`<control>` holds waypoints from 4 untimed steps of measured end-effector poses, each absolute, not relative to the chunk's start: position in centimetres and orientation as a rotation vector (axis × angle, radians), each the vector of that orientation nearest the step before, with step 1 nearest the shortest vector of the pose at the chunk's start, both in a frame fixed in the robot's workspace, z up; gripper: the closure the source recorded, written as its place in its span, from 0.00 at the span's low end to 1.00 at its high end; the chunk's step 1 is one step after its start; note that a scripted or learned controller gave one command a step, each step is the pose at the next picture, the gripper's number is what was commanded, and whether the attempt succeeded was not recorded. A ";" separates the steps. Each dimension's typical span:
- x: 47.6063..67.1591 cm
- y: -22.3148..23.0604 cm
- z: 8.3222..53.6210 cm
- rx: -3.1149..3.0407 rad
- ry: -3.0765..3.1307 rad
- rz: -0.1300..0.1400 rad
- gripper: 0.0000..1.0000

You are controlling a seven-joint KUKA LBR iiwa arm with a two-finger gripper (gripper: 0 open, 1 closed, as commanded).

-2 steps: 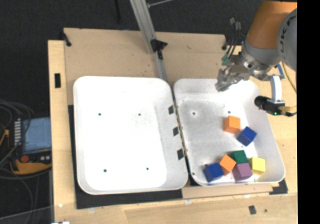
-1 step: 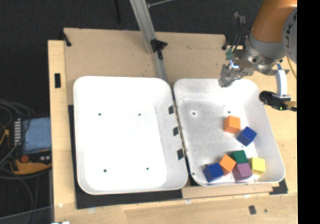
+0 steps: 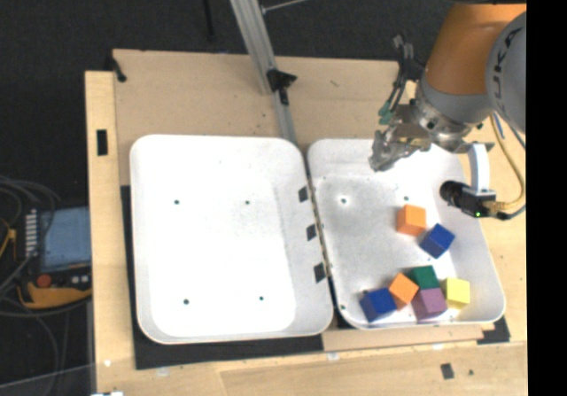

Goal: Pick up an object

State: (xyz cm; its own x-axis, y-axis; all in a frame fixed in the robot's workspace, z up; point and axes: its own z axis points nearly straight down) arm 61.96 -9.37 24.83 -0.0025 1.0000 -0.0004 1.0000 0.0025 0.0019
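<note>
1. Gripper (image 3: 387,155) over the right bin's (image 3: 354,235) far edge; finger state impossible to tell, nothing seen held.
2. Nearest block: orange cube (image 3: 411,220), toward the camera and slightly right of the tool.
3. Others clustered at the bin's near right corner.
</note>
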 end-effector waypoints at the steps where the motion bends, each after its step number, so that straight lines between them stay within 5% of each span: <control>1: 60.6 -4.9 24.2 2.216 2.228 0.000 1.00; 2: 57.4 0.3 23.8 2.216 2.229 -0.001 1.00; 4: 54.1 8.8 23.6 2.214 2.233 0.002 1.00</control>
